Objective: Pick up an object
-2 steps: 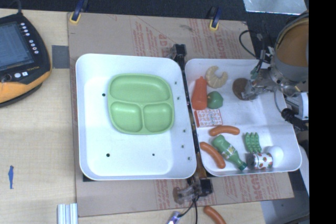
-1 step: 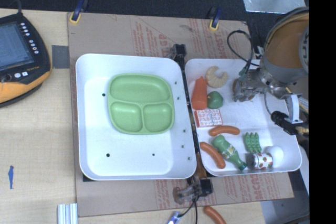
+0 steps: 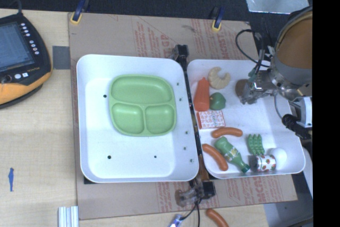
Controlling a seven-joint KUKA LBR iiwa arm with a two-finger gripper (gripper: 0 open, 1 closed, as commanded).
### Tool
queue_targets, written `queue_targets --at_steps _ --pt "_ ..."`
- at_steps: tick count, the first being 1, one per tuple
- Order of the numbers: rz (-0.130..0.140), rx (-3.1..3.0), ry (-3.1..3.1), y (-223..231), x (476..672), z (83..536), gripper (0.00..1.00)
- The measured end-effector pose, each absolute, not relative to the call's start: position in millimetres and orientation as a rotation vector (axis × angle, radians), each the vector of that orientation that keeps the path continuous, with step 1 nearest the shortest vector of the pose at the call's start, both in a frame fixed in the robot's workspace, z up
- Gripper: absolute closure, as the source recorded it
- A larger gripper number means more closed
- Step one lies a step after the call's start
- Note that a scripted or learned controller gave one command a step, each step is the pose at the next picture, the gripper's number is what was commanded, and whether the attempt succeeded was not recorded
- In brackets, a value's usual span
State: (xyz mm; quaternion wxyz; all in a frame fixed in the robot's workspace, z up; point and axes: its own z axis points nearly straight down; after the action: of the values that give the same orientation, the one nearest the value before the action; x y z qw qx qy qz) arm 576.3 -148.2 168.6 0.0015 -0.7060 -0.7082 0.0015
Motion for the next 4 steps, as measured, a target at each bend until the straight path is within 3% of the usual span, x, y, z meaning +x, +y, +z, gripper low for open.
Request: queue_targets --at_steps 1,2,3,4 --pt "0.006 -2.215 -2.224 -148 576.2 168 0.0" --pt "0.001 -2.216 -2.231 -133 646.2 94 0.0" --pt "-0.001 -2.219 -2.227 -150 657.5 94 0.0" --pt "0.002 -2.219 -2.224 -212 656.5 202 0.0"
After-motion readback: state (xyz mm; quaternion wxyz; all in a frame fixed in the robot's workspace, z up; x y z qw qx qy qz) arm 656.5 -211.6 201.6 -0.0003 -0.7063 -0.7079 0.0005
